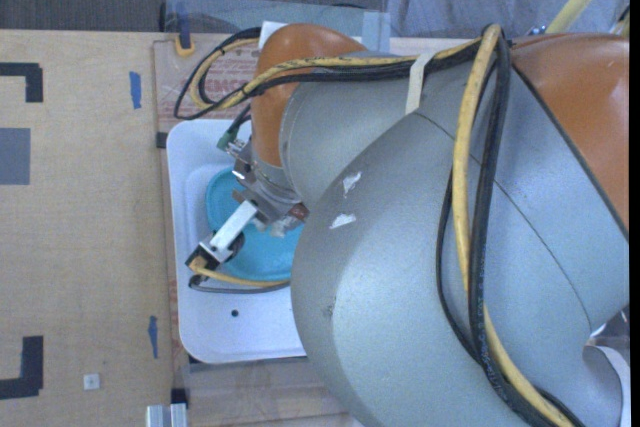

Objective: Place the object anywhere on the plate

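The arm (430, 245) looms over the white bin (200, 315), wrist above the blue plate (222, 200) at nine o'clock. I cannot tell how the jaws stand, nor spot the object, so placement looks unconfirmed.

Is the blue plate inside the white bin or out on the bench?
Inside: the plate lies flat on the bin floor, partly hidden by the arm.
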You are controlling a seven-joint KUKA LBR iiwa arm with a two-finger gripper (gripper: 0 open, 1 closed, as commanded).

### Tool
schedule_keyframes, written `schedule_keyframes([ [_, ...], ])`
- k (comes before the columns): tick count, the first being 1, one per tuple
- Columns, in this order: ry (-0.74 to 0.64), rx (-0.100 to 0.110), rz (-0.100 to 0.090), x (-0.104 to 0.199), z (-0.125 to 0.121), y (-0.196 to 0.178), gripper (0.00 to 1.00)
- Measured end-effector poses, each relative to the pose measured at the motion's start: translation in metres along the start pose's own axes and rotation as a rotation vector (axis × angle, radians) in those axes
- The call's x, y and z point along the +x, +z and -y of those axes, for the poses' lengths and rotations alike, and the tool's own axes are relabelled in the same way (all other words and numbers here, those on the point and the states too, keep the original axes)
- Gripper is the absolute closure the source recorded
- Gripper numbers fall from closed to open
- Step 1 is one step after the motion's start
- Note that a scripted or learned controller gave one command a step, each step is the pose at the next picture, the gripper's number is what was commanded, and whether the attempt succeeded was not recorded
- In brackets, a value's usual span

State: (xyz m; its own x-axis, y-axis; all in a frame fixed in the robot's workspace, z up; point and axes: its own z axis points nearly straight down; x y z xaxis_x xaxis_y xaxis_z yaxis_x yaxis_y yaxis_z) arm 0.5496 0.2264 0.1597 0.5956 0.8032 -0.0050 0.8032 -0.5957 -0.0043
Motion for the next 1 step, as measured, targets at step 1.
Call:
schedule_keyframes([
  [1, 0.269, -0.014, -0.024, -0.0381, 0.0503, 0.0654, 1.0],
])
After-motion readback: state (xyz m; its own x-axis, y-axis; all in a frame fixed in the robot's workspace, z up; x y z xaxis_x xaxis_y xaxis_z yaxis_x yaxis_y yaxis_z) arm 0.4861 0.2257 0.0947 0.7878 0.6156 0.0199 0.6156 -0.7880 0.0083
